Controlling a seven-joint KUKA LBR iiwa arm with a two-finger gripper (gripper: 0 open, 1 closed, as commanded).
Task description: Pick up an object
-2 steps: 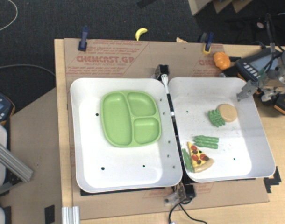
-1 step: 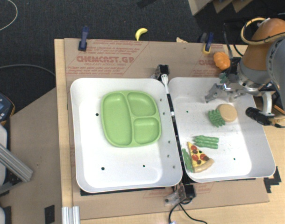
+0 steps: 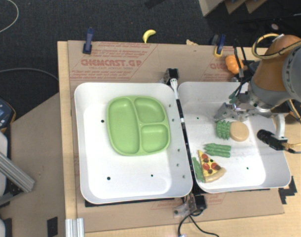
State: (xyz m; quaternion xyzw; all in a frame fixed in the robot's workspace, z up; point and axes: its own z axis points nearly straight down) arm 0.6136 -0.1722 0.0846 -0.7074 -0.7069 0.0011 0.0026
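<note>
Nearest, at the front of the right bin (image 3: 274, 181): toy pizza (image 3: 210, 167), flat, point toward the left wall, a thin green strip (image 3: 196, 168) just beside it. Just behind: green pod (image 3: 217, 149), lying crosswise, apart from the pizza.

In the left bin (image 3: 91, 172): green plate (image 3: 138, 125), three compartments, nothing in them.

Farther back in the right bin, the likely targets: ridged green piece (image 3: 223, 129) and tan disc (image 3: 239, 131), touching side by side. Ridged piece short, grooved, dark green; disc round, smooth, pale, probably low and hard to catch from above.

Directly over their far edges: gripper (image 3: 234, 113), fingers apparently spread, nothing between them. Behind it, the arm (image 3: 276, 78), reaching in from the right.

Judged step: descent onto the pair, grasp not yet made.

Possible failures:
- closing on both items at once, because they touch, and squeezing one out sideways;
- landing a fingertip on top of the disc rather than beside it, and pressing instead of gripping;
- slipping off the disc's smooth rim on lifting;
- pushing the ridged piece toward the pod.

Farthest, on the board beyond the bins: blue clamp (image 3: 88, 41) and small banana (image 3: 149, 34).
</note>
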